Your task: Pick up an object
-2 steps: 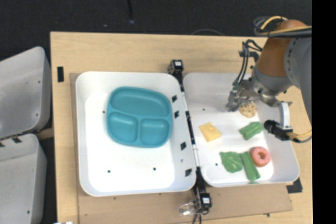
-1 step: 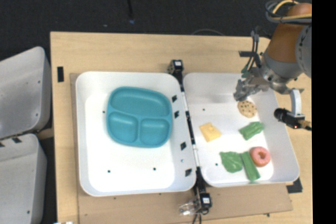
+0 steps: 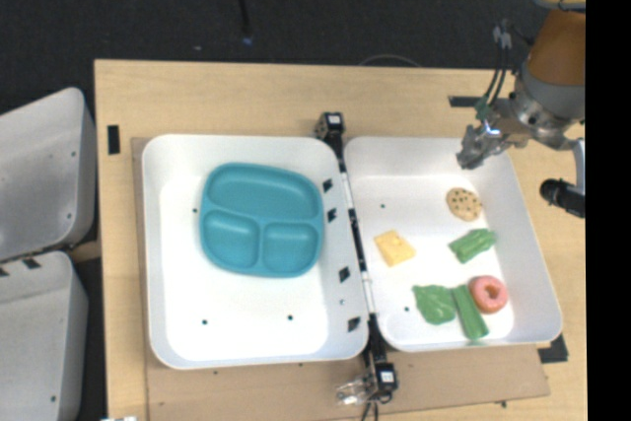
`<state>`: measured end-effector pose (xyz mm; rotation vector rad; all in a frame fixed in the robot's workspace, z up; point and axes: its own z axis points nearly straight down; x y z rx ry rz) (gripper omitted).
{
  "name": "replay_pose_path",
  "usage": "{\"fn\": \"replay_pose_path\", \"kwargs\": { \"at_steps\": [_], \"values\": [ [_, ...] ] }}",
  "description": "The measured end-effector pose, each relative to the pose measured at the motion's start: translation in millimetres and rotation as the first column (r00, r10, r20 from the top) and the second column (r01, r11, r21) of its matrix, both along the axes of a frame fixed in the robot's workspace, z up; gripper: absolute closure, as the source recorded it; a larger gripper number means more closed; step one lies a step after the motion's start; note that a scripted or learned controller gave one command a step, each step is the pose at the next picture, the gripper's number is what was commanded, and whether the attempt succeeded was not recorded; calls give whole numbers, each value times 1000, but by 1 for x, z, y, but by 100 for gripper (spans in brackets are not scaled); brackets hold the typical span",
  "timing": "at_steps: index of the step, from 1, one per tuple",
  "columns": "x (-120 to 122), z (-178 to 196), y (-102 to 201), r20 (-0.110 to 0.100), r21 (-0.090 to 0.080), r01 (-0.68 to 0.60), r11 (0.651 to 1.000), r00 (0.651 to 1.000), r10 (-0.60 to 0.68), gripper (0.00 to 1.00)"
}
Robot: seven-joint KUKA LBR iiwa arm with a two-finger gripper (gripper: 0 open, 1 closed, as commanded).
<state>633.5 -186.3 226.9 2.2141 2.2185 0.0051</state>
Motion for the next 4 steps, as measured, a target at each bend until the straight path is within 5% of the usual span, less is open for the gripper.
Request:
{"fn": "replay_pose_path", "kwargs": {
  "at_steps": [1, 4],
  "values": [
    [1, 37, -2, -1, 1, -2, 1000, 1000, 2, 100],
    [-41, 30, 153, -8, 2, -3, 1000, 1000, 3, 100]
  ]
}}
